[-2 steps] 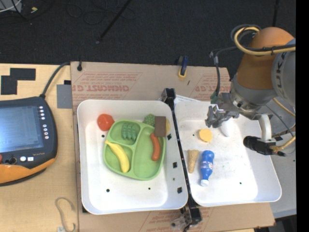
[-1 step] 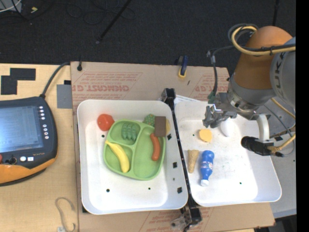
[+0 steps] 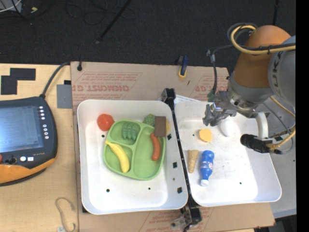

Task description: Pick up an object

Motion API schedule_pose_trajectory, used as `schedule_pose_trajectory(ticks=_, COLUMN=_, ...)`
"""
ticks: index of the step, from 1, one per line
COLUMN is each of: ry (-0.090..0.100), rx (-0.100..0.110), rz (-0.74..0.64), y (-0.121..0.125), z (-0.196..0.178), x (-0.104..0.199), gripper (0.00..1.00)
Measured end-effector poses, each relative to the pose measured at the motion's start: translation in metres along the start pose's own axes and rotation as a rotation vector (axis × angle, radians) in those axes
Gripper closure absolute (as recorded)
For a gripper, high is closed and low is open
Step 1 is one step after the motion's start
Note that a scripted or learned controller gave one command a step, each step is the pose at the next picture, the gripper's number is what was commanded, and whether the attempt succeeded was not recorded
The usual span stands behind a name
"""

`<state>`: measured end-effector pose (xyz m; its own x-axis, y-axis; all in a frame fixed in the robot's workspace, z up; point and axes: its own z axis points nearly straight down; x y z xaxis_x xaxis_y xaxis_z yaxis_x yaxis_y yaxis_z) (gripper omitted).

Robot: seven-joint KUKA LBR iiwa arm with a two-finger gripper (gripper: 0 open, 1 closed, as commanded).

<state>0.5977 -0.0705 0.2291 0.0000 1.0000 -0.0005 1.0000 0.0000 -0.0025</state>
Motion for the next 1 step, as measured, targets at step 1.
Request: schedule_pose_trajectory(ticks=1, ry=0.000, rx=0.002, rz=0.001, y=-0.0051, z=0.0111, x=0.0018, gripper=1.00)
